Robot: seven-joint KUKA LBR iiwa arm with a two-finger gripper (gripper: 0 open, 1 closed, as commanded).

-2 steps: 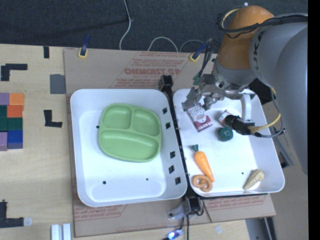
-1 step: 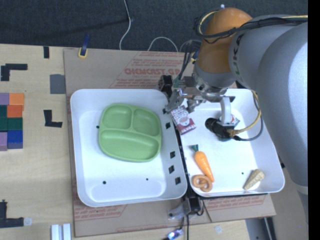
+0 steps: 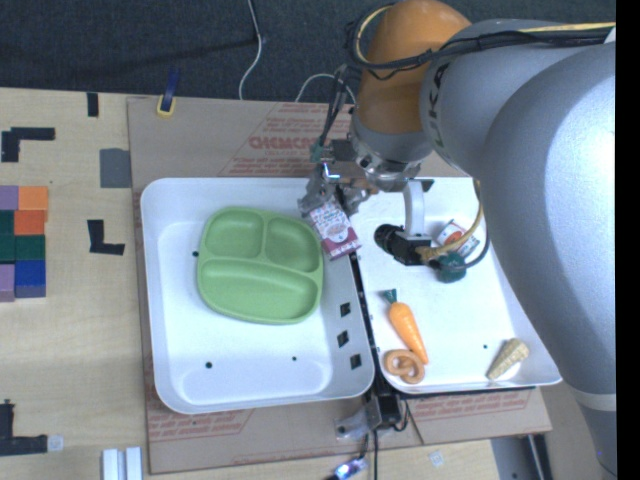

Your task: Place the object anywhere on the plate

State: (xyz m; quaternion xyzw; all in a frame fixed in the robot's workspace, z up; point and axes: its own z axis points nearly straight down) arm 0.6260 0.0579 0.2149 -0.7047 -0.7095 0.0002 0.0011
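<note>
Right bin (image 3: 470,368): pretzel (image 3: 404,365), carrot (image 3: 407,329), untouched. Left bin (image 3: 165,268): green plate (image 3: 260,266), bare. Above plate's far-right edge: small pink carton (image 3: 336,229), clamped in tool (image 3: 330,206). Step judged: carry, near release. Next: shift slightly leftward over plate, lower, open.

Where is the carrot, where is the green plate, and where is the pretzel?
carrot (image 3: 407,329), camera view, middle of its orange body.
green plate (image 3: 262,266), camera view, its ridge between compartments.
pretzel (image 3: 404,365), camera view, its brown twisted loop.
</note>
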